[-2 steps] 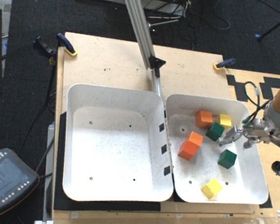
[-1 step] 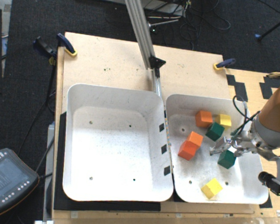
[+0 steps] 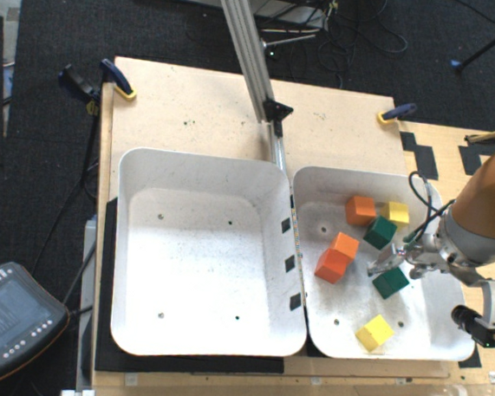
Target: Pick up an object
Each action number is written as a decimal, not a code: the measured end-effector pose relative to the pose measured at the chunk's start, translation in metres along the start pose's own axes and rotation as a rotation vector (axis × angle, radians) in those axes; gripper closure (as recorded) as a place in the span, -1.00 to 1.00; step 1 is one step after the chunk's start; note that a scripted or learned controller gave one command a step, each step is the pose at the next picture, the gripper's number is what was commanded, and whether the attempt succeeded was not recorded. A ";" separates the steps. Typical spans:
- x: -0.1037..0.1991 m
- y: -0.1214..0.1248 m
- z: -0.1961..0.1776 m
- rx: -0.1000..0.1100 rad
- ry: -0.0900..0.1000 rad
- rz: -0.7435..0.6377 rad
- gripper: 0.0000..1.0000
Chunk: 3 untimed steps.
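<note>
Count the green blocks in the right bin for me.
2. One green block lies beside the yellow block near the bin's back; the other green block sits mid-bin at the pincer. The arm could hide more.

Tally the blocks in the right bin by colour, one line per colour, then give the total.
Orange blocks: 2
Green blocks: 2
Yellow blocks: 2
Total: 6 blocks, all in the right bin.
</note>
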<state>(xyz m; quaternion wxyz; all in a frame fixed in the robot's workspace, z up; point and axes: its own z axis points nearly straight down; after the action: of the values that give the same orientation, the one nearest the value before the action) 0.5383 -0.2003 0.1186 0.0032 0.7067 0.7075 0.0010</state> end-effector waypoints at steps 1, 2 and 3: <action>0.001 -0.001 -0.007 0.003 0.002 0.001 1.00; 0.001 0.002 -0.049 0.001 0.001 -0.001 1.00; 0.009 0.005 -0.108 -0.001 0.001 -0.003 1.00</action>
<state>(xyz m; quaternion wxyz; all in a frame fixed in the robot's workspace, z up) 0.5426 -0.1905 0.2267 0.0033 0.7057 0.7085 0.0016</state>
